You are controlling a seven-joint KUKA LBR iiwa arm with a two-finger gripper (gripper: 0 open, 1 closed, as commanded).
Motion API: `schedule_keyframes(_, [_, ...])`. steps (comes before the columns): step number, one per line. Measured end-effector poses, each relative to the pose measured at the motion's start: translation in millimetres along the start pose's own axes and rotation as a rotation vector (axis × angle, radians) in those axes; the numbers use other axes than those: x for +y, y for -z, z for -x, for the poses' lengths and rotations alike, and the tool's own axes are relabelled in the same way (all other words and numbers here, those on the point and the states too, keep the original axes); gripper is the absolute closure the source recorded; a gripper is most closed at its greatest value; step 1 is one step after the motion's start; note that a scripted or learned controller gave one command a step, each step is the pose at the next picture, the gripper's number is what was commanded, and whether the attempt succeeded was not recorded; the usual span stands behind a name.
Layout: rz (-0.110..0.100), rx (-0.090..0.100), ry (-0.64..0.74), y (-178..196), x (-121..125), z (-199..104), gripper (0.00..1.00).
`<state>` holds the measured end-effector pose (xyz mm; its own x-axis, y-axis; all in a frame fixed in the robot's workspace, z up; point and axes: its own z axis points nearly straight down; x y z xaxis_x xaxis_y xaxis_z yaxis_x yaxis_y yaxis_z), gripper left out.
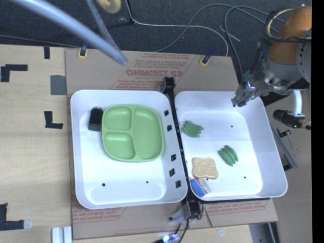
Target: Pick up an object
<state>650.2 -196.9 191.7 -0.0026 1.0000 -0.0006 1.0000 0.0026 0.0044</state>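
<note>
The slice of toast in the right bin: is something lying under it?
Yes. A blue and red thing sticks out from under the toast, toward the bin's near edge. The toast covers the rest, so I cannot tell what it is.

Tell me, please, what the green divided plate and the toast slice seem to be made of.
The green divided plate looks like molded plastic: uniform pale green, smooth matte surface, rounded compartment ridges. The toast slice seems to be a toy, plastic or perhaps foam: an even tan face with a neat darker crust edge.

Fixed overhead slant onto both bins [81,151]
</note>
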Motion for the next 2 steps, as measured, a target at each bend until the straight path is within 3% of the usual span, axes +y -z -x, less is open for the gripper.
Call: schedule_keyframes(2, [0.0, -0.001, -0.001, 96.8, 6.0, -11.1, 1.0])
